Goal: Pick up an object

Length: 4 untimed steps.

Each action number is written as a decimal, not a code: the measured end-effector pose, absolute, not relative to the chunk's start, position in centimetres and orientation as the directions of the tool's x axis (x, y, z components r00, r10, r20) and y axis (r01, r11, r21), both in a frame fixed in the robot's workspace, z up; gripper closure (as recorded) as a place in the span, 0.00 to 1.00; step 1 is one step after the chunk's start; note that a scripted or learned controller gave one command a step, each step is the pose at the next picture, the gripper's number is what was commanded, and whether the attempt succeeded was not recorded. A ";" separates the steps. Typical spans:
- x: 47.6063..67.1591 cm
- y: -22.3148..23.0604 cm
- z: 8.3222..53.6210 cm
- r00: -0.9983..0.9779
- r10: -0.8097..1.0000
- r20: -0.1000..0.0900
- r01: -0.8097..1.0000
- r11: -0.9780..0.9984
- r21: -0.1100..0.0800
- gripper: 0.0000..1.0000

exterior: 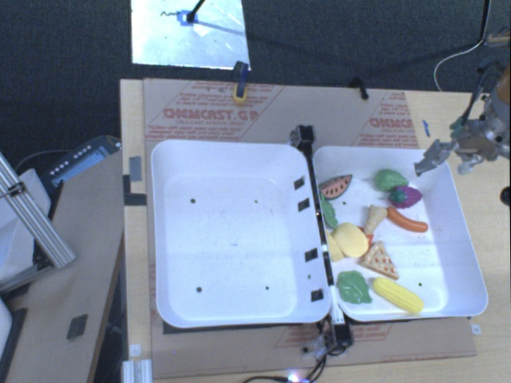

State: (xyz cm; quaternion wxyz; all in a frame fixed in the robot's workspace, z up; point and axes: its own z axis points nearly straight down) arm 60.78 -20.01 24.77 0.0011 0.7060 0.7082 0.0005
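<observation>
Camera view looks down on a bench [263, 102] carrying two shallow white bins side by side. Toward the left of the frame, the left bin [231, 230] shows its bare floor. At centre right, the right bin [459, 254] holds a cluster of toy foods: a watermelon slice [336, 187] near its upper left corner, a green leafy vegetable [390, 179] and a purple one [406, 195] touching it, an orange sausage [408, 221] just below those, a small beige piece [375, 216], a yellow lemon-like lump [350, 239], a triangular wedge [379, 260], a green broccoli-like piece [354, 286] and a yellow corn cob [398, 294] near the lower edge.

At the right edge of the frame, the end effector [427, 160] hangs over the right bin's upper right rim, near the green vegetable but apart from it, with nothing between its fingers. Whether those fingers are spread or closed I cannot tell.
</observation>
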 end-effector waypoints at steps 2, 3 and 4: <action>63.4 -20.5 8.2 -0.006 1.000 0.000 1.000 0.006 -0.001 0.00; 63.6 -20.6 9.7 -0.008 1.000 -0.002 1.000 0.008 0.006 1.00; 65.9 -15.2 10.9 -0.007 1.000 0.002 0.999 0.007 -0.037 1.00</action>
